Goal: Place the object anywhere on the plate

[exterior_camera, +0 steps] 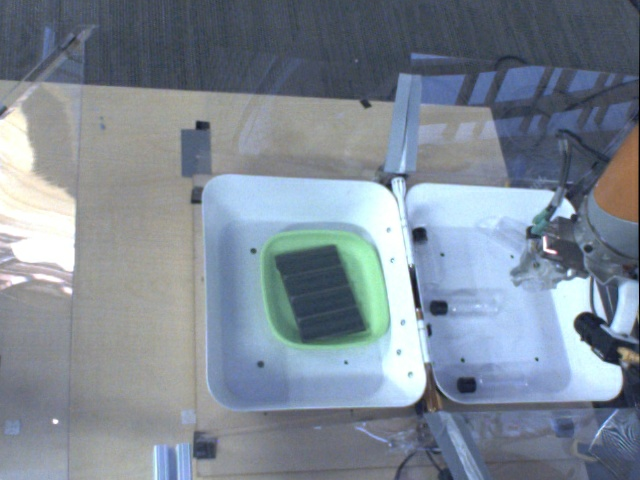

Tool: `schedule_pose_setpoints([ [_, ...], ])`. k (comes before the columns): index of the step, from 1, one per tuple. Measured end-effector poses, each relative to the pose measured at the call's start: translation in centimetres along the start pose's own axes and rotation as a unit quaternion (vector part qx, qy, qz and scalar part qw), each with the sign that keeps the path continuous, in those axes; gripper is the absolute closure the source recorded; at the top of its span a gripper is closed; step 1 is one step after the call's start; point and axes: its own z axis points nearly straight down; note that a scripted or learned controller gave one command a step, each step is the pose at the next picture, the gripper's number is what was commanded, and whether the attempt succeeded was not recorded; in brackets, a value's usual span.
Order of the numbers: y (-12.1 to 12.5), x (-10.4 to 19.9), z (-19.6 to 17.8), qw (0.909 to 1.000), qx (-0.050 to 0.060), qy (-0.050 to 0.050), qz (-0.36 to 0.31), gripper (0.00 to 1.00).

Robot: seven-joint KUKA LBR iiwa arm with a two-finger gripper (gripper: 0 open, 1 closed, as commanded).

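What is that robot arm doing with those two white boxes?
The robot arm's job is to put an object on the green plate. A dark ridged block already lies on that plate, in the left bin. The end effector hangs over the right bin, near its far right side, where some clear plastic pieces lie on the floor.

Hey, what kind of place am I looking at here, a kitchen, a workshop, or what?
Most likely a robotics lab test bench, not a kitchen. A wooden bench bears two shallow white bins fixed side by side, a green plate holds a dark ridged block, and a robot arm reaches in from the right.
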Motion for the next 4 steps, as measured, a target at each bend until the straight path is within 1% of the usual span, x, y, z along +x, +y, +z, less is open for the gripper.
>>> schedule_pose_setpoints([
  [1,-3.6,5.6,6.0,0.9947,0.001,0.000,-0.103,1.00],
  [2,-2.5,11.8,2.6,0.9856,0.001,0.000,-0.169,1.00],
  [3,-2.5,11.8,2.6,0.9856,0.000,0.000,-0.169,0.00],
  [4,3.5,19.9,2.7,0.9794,0.001,0.000,-0.202,0.00],
])
